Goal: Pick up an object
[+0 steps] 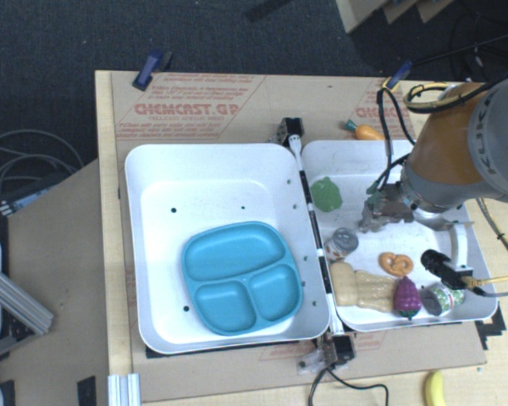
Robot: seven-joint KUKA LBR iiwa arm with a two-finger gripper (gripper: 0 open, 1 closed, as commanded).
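- Looking down at a slant on a brown worktop point(195, 108) that carries two shallow white bins side by side.
- The left bin point(152, 184) holds one thing: a blue tray point(241, 276) with three compartments, lying flat towards the near side.
- The right bin point(356, 163) holds several small things, any of which could be picked up.
- A soft green lump point(326, 194) lies near the bin's left wall, towards the far side.
- A small grey round piece point(345, 242) lies nearer the camera than the green lump, also close to the left wall.
- A pretzel-shaped brown piece point(396, 264) lies near the middle of the bin.
- A pale beige block point(364, 288) lies along the near side, with a purple piece point(406, 297) touching its right end.
- A small silvery and green item point(440, 299) sits just beside the purple piece, by the near right corner.
- The grey arm point(457, 150), with its orange band, reaches in from the right over the right bin.
- The tool point(379, 214) hangs low over the middle of the right bin, to the right of the green lump and beyond the pretzel-shaped piece.
- Whether the tool is open or closed cannot be made out, and nothing can be seen held in it.
- A small orange thing point(368, 131) lies on the worktop just beyond the right bin's far edge.
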